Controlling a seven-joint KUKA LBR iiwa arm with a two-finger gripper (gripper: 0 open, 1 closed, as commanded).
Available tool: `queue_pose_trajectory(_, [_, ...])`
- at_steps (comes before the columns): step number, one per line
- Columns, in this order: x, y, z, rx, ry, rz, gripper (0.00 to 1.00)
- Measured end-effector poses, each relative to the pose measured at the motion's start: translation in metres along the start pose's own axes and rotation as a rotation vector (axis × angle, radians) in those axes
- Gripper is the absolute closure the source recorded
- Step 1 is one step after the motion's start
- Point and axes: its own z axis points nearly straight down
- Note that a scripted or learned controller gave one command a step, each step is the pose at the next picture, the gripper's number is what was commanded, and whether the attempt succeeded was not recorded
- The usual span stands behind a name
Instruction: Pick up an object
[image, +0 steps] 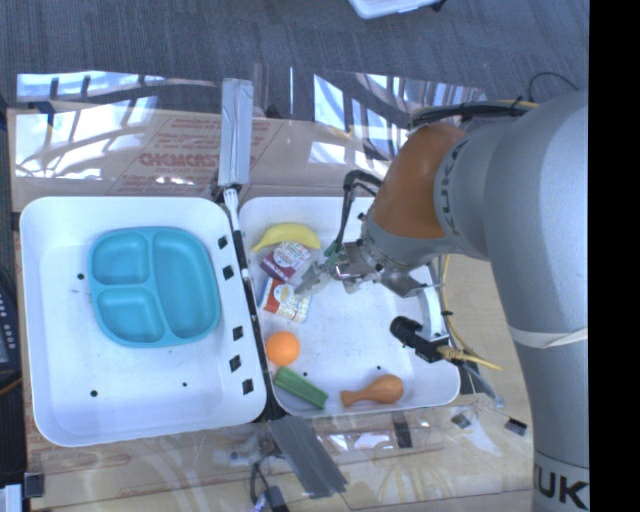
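Turquoise and divided into compartments, a plate (155, 285) lies alone in the left bin (60, 400), apart from the work. In the right bin (345, 345), going rightward, sit a yellow banana (287, 237), a red-and-white packet (284, 280), an orange ball (283, 349), a green piece (300, 388) and a tan drumstick-shaped toy (375, 391), all resting on the bin floor. The gripper (322, 274) hangs just beside the packet's right edge; whether it is spread or closed cannot be told, and nothing is seen lifted. By my judgement the pick is not yet made: grasping and raising remain.
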Motion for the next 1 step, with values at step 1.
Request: queue_pose_trajectory(1, [0.0209,0.0681,0.0314,-0.015,-0.001,0.158,0.0])
